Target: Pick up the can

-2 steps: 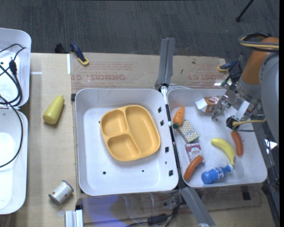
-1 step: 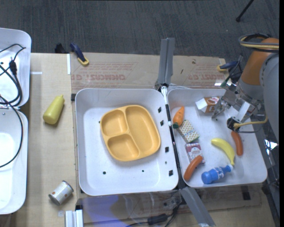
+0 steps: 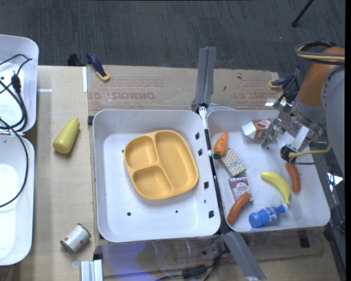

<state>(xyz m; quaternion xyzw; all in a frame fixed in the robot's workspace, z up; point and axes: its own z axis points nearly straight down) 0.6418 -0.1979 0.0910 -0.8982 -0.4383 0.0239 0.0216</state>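
Silvery and small, the can [image 3: 75, 237] is seen lying on the desk outside both bins, far from the jaws [image 3: 272, 133], whose opening cannot be told, so a neighbouring carton [image 3: 258, 129] could be grabbed instead.

You've got dark grey carpet [image 3: 153, 30] running across the top, with a black tripod leg [image 3: 304, 13] poking in at the corner. The bench [image 3: 66, 181] is light wood, with a flattened cardboard sheet [image 3: 142, 88] taped along its far side.
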